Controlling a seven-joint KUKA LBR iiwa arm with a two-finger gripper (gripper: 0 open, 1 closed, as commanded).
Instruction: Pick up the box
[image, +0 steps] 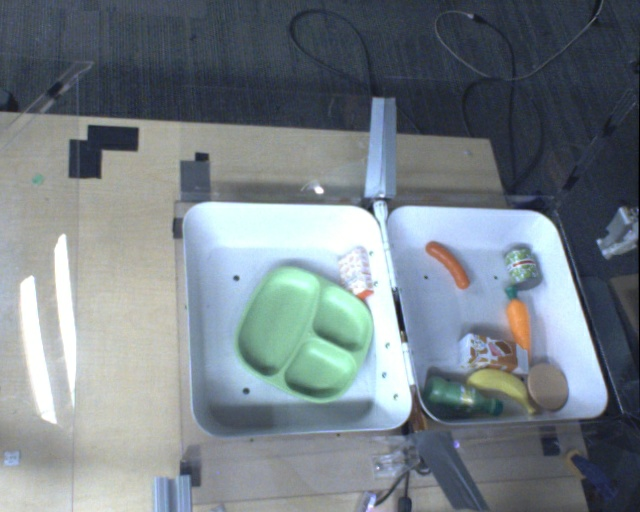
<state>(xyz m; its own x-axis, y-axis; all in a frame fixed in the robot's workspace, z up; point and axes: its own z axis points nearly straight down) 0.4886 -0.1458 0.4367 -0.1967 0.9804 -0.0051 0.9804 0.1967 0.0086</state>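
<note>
Box (491, 353), banana (501, 387) touching, carrot (518, 323) near

Box (491, 353) partly covered along its lower edge by the banana (504, 388), print too blurred to read. Can (521, 268) label likewise too small to make out.

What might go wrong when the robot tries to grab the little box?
1. The small orange-and-white carton box sits tight against the yellow banana and dark green bottle, so fingers might knock or grab those instead.
2. The orange carrot lies just beside it and could get nudged.
3. This cluster sits near the right white bin's front wall, leaving little room.
</note>
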